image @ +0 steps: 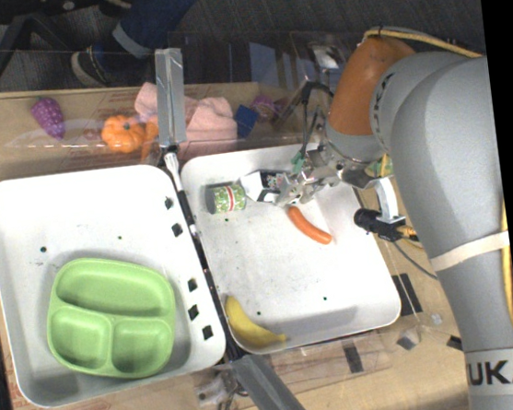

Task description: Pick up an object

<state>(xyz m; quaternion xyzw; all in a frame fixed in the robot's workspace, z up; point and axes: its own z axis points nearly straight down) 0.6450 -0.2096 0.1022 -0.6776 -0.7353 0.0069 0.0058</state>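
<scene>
I see the gripper (293, 188) low over the far side of the right bin (360, 289), arm reaching in from the right; I can't tell how it is set, too small and cluttered there. Just beside it, toward the divider, a small can (226, 198) lies on its side, green and red label, writing too small to read. An orange carrot (310, 224) lies on the bin floor just below the gripper, tilted, seemingly apart from it. A yellow banana (248, 326) sits in the near left corner of the same bin. Left bin (17, 219) holds a green divided plate (112, 316) with three compartments. On the surface (4, 114) behind the bins: a purple grape bunch (49, 115), a small orange pumpkin (123, 132), a pink cloth (207, 117). Black letters "UKA" (495, 372) readable on the grey arm at the lower right, orange band (354, 94) above the wrist
</scene>
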